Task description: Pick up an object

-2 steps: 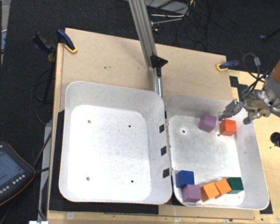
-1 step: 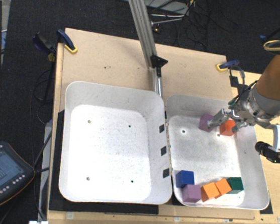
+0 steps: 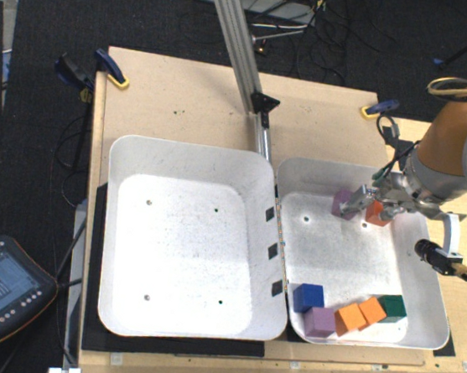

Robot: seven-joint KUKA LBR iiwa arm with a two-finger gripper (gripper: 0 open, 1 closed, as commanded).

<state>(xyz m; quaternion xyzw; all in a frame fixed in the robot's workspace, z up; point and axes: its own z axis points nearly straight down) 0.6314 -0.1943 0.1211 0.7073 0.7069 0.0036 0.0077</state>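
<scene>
Arm (image 3: pixel 462 146) reaches in from the right over the right bin (image 3: pixel 424 285). Gripper (image 3: pixel 364 208) sits low near that bin's far edge. A purple block (image 3: pixel 341 201) lies against its left side and an orange-red block (image 3: pixel 375 212) against its right; whether either sits between the fingers cannot be told, nor how far the fingers are spread. At the bin's near edge: blue block (image 3: pixel 308 297), second purple block (image 3: pixel 321 321), orange block (image 3: pixel 354 314), green block (image 3: pixel 391 308), in a touching row. Left bin (image 3: pixel 135 161) adjoins.
</scene>
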